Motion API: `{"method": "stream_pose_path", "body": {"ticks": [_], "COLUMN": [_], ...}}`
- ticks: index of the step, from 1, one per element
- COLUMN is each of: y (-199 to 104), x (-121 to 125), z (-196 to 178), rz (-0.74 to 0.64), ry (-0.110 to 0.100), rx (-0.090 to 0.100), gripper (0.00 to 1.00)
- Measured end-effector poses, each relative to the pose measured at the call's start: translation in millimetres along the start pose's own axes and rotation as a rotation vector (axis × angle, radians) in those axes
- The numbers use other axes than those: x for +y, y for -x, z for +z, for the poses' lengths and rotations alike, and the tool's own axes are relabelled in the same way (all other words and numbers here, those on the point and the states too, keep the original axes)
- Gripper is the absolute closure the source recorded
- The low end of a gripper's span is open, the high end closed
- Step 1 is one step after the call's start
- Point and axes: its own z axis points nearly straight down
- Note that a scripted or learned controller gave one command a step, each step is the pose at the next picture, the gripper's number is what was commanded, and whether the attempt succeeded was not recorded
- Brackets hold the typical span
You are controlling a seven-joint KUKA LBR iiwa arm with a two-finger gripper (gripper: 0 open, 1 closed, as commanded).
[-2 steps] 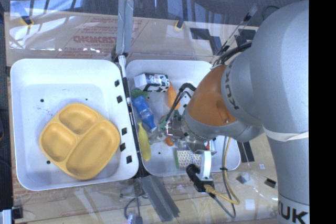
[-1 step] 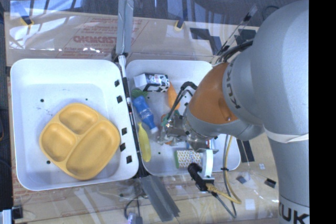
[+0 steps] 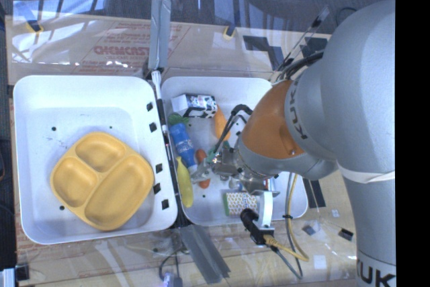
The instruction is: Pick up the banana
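Observation:
The banana [image 3: 184,182] is yellow and lies lengthwise against the left wall of the right bin [image 3: 201,217], near its front corner. My gripper [image 3: 213,169] hangs low over the middle of that bin, a short way to the right of the banana, among small items. The wrist and its orange band [image 3: 269,131] hide the bin's right half. Nothing yellow shows at the gripper.
A blue bottle [image 3: 181,138] and a green item [image 3: 176,119] lie behind the banana. A black-and-white carton [image 3: 201,104] and an orange piece [image 3: 220,123] sit at the back, a patterned packet [image 3: 240,201] at the front. The left bin [image 3: 40,104] holds a yellow divided plate [image 3: 101,179].

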Motion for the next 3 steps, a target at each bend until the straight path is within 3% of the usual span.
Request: {"method": "stream_pose_path", "body": {"ticks": [1, 2, 3], "y": [39.9, 51.6, 1.7], "x": [34.1, 8.8, -0.6], "z": [9.7, -14.3, 2.4], "rz": [0.077, 0.041, -0.014], "ry": [-0.002, -0.003, -0.001], "rx": [0.001, 0.001, 0.001], "gripper": [0.0, 0.0, 0.0]}}
